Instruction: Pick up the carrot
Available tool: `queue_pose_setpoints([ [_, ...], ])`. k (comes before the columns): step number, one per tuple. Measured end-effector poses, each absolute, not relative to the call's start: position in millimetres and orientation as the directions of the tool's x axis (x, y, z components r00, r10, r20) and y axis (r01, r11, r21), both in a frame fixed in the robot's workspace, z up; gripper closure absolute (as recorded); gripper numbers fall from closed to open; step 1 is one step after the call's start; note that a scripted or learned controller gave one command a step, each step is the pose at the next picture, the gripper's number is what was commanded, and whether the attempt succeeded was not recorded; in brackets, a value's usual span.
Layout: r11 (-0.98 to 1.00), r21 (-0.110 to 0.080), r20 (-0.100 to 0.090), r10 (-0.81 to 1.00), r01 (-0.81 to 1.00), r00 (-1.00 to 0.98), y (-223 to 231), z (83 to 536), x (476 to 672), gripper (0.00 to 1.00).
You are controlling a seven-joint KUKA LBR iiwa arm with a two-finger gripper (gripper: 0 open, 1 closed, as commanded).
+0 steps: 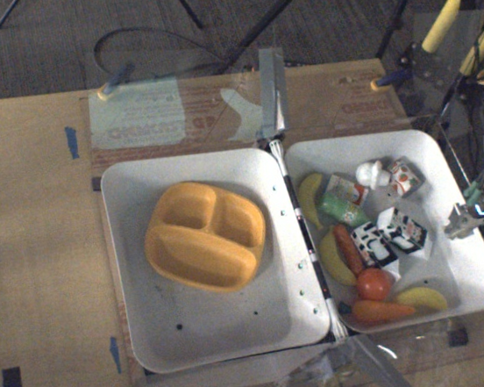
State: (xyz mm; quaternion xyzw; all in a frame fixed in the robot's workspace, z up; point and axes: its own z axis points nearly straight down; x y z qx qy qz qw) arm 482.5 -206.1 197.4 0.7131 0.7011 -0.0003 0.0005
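Observation:
The carrot [383, 309] is orange and lies flat near the front left corner of the right bin [473, 268]. A red tomato [373, 284] touches it from behind, and a yellow fruit [422, 299] lies just to its right. My gripper [465, 221] shows as a small grey shape over the right bin's right rim. It is well to the right of the carrot and apart from it, and nothing shows in it.
The right bin also holds a banana [331, 260], a red sausage-like piece [348, 249], a green carton [344, 199], a white bottle [370, 173] and black-and-white milk cartons [391, 237]. An orange divided plate [205, 235] sits in the left bin [153, 324].

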Motion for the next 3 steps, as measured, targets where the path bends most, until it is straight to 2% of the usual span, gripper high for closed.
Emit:
queue_pose_setpoints([
  [1,-0.014,0.0,-0.002,1.0,1.0,0.014,-206,206,483.8,1.0],
  [2,0.18,0.001,-0.002,0.984,0.984,-0.18,-223,244,489.9,1.0],
  [3,0.632,0.002,-0.003,0.775,0.775,-0.632,-222,217,564.1,1.0],
])
